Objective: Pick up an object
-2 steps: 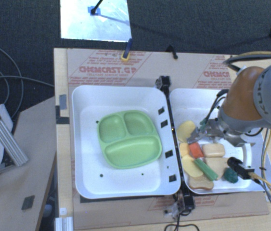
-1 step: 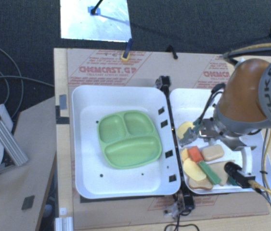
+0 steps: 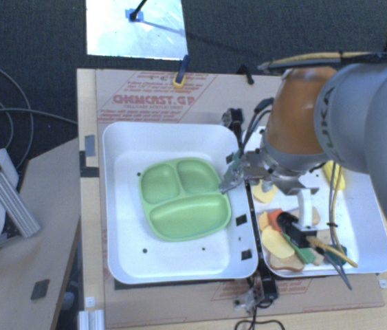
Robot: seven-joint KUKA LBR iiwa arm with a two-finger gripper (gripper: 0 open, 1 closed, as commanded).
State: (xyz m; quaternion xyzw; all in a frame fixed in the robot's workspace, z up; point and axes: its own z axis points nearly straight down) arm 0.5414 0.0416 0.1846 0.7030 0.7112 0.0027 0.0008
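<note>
End effector [image 3: 233, 177] poised at the right rim of the green divided plate [image 3: 183, 199], which lies in the left bin [image 3: 121, 184]; its opening cannot be judged, and nothing is visibly held. Small mixed objects [image 3: 296, 243] crowd the right bin [image 3: 375, 239]. Likely risks: the plate's thin rim slipping free, or contact with the wall between the bins on the counter [image 3: 145, 91].
</note>
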